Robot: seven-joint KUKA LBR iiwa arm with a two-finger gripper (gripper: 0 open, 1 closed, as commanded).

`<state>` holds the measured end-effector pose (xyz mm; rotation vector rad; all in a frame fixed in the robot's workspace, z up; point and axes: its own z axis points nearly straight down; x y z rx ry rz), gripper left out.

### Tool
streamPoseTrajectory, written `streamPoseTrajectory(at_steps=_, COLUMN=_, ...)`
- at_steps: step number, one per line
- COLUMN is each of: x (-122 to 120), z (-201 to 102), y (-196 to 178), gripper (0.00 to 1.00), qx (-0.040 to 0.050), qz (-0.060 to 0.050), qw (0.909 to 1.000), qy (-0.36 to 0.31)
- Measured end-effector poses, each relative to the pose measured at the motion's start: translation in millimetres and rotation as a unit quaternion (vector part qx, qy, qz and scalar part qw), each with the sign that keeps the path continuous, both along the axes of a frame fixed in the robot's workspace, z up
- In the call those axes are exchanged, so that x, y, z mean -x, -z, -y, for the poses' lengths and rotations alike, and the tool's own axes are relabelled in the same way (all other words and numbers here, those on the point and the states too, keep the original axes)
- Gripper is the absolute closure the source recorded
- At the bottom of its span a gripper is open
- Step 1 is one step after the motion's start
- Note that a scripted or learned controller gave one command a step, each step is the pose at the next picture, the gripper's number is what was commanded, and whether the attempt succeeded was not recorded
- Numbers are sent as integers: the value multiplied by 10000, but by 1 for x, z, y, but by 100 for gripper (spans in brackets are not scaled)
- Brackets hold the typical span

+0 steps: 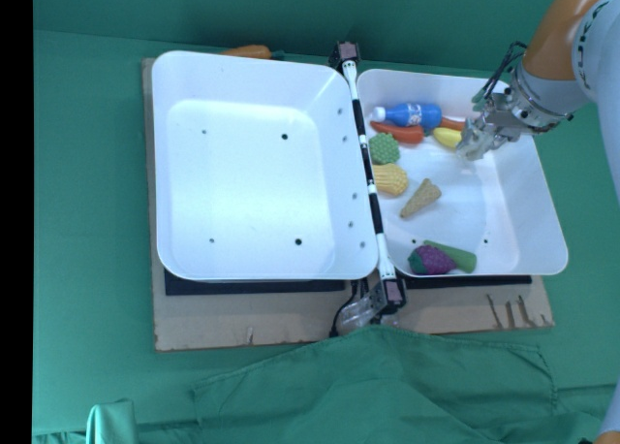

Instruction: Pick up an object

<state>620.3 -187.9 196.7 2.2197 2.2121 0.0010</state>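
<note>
Toys lay in the right shallow white bin [542, 229]: a blue plastic bottle [409, 114], a long red-orange pepper [399, 132], a small yellow piece [447, 137], a bumpy green lump [384, 148], a yellow corn cob [390, 179], a tan cone [420, 198], purple grapes [431, 260] and a green pickle [455, 256]. The metal gripper [477, 149] hung just beside the yellow piece, holding no toy. The left smooth white bin [252, 83] sat next to it.

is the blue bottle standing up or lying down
Lying down. The blue bottle rests on its side in the right bin, white cap pointing toward the divider, just above the red chili.
</note>
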Motion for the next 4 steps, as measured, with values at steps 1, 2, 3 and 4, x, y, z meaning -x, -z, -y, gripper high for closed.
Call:
streamPoseTrajectory(at_steps=1, x=-1, z=1, y=-13, gripper=100, qx=18, qz=31, qw=10000, qy=13)
streamPoseTrajectory(at_steps=2, x=-2, z=3, y=-26, gripper=100, qx=40, qz=60, qw=10000, qy=27)
streamPoseTrajectory(at_steps=3, x=-22, z=1, y=-10, gripper=100, qx=5, qz=5, qw=10000, qy=14)
streamPoseTrajectory(at_steps=4, x=-5, z=0, y=-48, gripper=100, qx=-7, qz=16, qw=10000, qy=3)
